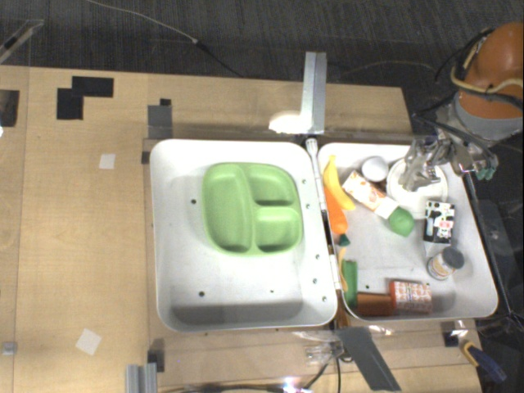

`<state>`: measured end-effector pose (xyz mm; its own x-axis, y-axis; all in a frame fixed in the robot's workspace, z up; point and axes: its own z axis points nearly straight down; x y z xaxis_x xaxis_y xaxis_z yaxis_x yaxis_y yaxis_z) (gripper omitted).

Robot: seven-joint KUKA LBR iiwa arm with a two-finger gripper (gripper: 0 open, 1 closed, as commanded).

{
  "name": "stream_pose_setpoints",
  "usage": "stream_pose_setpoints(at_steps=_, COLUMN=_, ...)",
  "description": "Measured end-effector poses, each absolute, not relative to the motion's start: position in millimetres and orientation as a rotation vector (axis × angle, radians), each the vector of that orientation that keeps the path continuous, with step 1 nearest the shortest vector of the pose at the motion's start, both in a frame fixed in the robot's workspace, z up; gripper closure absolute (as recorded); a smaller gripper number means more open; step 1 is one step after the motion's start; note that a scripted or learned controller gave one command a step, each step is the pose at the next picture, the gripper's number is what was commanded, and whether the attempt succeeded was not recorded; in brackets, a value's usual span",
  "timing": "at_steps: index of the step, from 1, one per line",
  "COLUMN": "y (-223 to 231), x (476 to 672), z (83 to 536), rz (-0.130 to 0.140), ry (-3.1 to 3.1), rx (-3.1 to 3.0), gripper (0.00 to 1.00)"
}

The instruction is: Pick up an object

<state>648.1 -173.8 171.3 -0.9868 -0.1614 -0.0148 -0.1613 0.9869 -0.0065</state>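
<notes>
- Where the right bin meets its far right corner, the end effector is seen low over a white round object; whether anything is gripped cannot be told.
- Just near of it, a green block lies left and a black-and-white carton right.
- A yellow banana is found along the bin's left wall.
- A green divided tray is held in the left bin.
</notes>
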Motion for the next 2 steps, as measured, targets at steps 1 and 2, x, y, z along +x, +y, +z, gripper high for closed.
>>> stream_pose_setpoints(at_steps=1, y=-182, x=671.6, z=233, rz=-0.007, ry=3.032, rx=-0.768, gripper=1.0)
stream_pose_setpoints(at_steps=2, y=-205, x=670.9, z=264, rz=-0.008, ry=2.927, rx=-1.106, gripper=1.0)
